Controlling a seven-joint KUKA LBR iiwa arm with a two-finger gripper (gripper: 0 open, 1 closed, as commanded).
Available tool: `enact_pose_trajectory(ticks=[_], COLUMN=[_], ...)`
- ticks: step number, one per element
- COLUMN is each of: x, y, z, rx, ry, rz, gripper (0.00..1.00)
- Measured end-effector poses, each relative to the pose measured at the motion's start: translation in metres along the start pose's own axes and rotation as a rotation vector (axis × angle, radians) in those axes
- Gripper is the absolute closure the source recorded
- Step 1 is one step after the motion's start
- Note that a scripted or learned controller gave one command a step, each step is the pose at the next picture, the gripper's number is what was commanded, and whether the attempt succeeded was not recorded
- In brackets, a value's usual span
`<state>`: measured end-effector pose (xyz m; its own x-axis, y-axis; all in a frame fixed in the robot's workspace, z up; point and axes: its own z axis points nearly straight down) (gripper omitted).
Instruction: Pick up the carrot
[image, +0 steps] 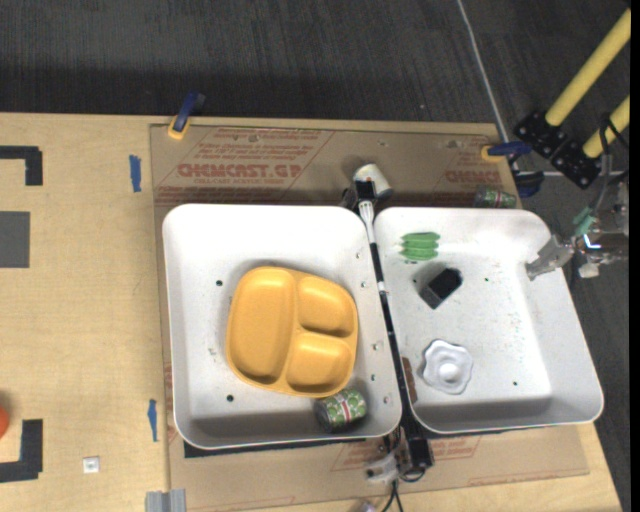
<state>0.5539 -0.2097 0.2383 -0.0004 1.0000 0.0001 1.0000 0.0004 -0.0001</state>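
Observation:
My gripper (578, 248) hangs at the right rim of the right bin (560, 330), partly cut off by the frame's edge. It is small and cluttered there. Nothing shows beneath it but the bin's white rim. Inside the right bin lie a green ridged piece (420, 245), a black block (439, 286) and a white scalloped cup (445, 365). None of these has a carrot's shape. An orange-red spot (3, 422) sits at the far left edge of the bench, outside both bins; what it is I cannot tell.
The left bin (190, 300) holds a yellow divided plate (293, 330) and a green-and-red can (343, 408) at its front wall. A black clip (367, 190) joins the bins at the back. A yellow pole with black clamps (575, 95) stands at the upper right.

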Motion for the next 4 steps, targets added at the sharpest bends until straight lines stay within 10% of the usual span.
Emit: enact_pose_trajectory(ticks=[1,2,4], x=[0.082,0.081,0.191], y=[-0.017,-0.016,-0.072], z=[0.131,0.121,0.054], rx=[0.003,0.001,0.005], ry=[0.001,0.001,0.001], rz=[0.255,0.257,0.820], gripper=[0.00,1.00,1.00])
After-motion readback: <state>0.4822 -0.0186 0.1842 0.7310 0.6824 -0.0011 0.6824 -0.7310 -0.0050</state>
